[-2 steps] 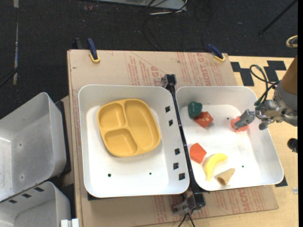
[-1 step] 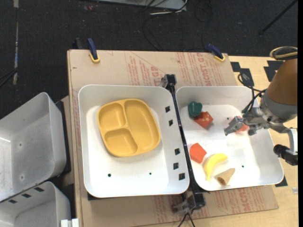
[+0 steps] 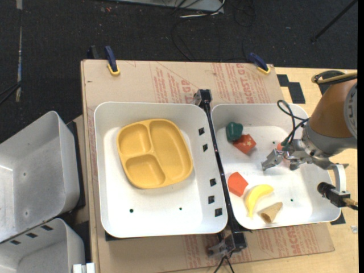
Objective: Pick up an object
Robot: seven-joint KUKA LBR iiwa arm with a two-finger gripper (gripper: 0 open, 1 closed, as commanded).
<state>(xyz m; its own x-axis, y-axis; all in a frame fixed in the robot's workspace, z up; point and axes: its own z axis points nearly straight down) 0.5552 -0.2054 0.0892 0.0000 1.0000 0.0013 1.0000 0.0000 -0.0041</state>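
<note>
Camera view: gripper [image 3: 272, 162] sat over the right bin [image 3: 318, 209] at about 3 o'clock of frame, apart from every object — can't tell its state from this angle. Loose objects were all in the right bin's near-left half: teal block [image 3: 234, 131] at 12 o'clock of the group touching a red strawberry-like piece [image 3: 245, 144], orange-red block [image 3: 238, 183] below, banana [image 3: 257, 197] just beside it at 4 o'clock, tan cone-shaped piece [image 3: 272, 211] at the banana's 5 o'clock. Left bin [image 3: 108, 209] held a yellow divided plate [image 3: 153, 152], roughly centred, slightly toward 11 o'clock.
</note>
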